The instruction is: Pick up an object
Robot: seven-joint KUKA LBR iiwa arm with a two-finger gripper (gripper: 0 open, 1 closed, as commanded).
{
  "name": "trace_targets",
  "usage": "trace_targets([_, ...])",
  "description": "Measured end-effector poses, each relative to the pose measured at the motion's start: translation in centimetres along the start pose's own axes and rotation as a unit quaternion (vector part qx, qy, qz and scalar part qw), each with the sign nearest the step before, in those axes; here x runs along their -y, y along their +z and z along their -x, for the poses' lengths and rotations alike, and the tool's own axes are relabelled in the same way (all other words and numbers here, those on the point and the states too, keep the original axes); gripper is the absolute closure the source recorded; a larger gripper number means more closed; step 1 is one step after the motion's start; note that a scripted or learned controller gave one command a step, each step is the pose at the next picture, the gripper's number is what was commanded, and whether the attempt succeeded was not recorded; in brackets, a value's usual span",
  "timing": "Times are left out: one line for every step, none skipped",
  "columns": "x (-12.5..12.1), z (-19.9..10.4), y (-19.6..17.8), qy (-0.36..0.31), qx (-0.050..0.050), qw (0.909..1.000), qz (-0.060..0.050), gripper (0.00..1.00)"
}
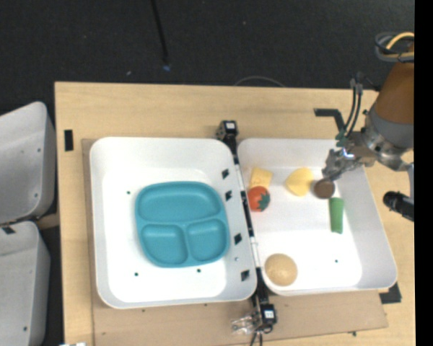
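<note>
My gripper [336, 164] hangs over the upper right part of the right bin [368, 258], reaching in from the right. Just below its tip lies a small brown round object [323, 189], very close to or touching the tip. A yellow lemon-like piece [298, 182] sits right beside the brown one on its left. A green stick [335, 215] lies below them. Further left are a yellow wedge [260, 176] and a red tomato-like piece [257, 199]. A tan round bun [280, 269] rests in the bin's lower left corner.
The left bin [108, 193] holds a blue divided tray [180, 222]. A ridge with black clips [242, 207] separates the two bins. Bare white floor spans the lower right of the right bin.
</note>
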State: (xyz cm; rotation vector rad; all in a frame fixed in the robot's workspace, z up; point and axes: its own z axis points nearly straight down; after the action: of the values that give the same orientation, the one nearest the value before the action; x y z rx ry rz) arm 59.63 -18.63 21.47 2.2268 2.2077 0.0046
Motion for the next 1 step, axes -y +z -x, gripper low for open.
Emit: trace_targets([-0.18,0.14,-4.9,-0.005,0.0,1.0,0.001,1.0])
